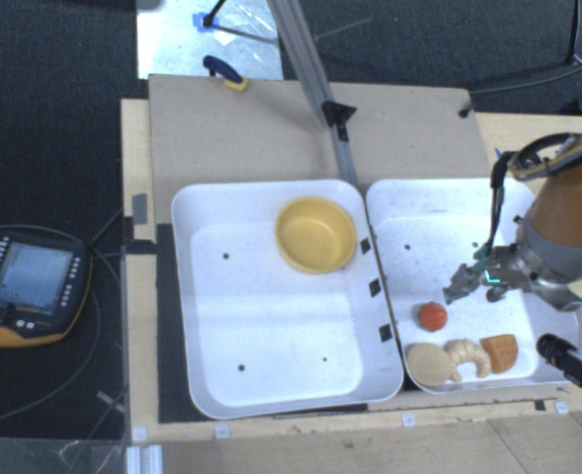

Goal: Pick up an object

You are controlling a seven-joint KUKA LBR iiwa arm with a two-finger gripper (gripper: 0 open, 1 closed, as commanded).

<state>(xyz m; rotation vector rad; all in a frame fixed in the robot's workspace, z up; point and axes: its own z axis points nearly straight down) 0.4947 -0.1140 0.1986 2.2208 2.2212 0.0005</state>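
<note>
Now the gripper (460,286) hangs just at one o'clock of the tomato (432,315); how wide it stands, I cannot tell. Best to centre over the tomato, then descend straight, clear of the croissant (468,355) at five o'clock.

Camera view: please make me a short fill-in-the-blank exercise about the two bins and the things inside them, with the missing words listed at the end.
1. The yellow bowl lies in the ____ bin as the camera sees it.
2. The small red ball lies in the right bin, just ____ the gripper in the picture.
3. The croissant sits between the orange-brown block and a pale ____ piece.

Missing words: left; below; round
</note>
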